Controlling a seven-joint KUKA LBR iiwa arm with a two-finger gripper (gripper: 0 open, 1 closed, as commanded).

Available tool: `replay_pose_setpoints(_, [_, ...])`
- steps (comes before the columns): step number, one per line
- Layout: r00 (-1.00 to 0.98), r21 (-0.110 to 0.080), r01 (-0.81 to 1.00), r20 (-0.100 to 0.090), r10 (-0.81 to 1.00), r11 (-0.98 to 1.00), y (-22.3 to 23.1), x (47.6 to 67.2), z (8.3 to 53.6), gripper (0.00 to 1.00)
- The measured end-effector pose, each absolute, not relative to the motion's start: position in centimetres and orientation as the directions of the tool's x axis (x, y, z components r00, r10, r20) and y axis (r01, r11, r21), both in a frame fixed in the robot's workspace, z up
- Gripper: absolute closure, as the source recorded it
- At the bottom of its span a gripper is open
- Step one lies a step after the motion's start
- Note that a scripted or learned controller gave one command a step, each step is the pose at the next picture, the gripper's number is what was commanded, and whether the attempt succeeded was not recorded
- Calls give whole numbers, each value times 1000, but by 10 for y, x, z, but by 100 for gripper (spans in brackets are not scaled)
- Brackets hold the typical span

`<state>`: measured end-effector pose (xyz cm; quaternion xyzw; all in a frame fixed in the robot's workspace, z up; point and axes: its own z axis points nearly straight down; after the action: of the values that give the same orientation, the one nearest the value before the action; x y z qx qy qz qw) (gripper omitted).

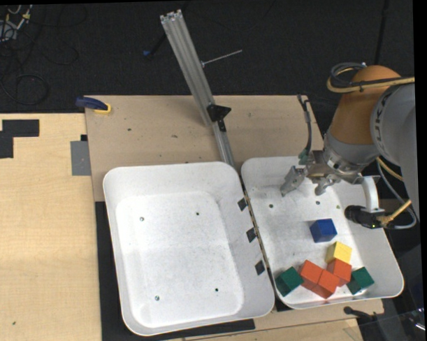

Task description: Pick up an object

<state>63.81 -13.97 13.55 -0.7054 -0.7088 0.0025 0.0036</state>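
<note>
The gripper (306, 183) hangs over the far half of the right bin (269, 173), its fingers spread apart with nothing between them. The blue cube (323, 229) lies nearer the bin's front, apart from the gripper, with yellow (340, 252), orange (321, 276) and green blocks (289, 280) clustered beyond it.

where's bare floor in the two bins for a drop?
The left bin shows bare floor wall to wall. In the right bin, the patch between the gripper and blue block is free. Crowded: near corner, where the orange blocks, yellow block and green blocks cluster.
</note>
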Motion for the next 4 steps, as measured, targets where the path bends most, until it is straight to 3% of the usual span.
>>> replay_pose_setpoints(1, [-3,-3,1000,0,1000,3,-139,638,89,0])
replay_pose_setpoints(2, [-2,-3,1000,0,1000,2,-139,638,101,100])
replay_pose_setpoints(4, [-3,5,1000,-1,1000,3,-147,650,216,100])
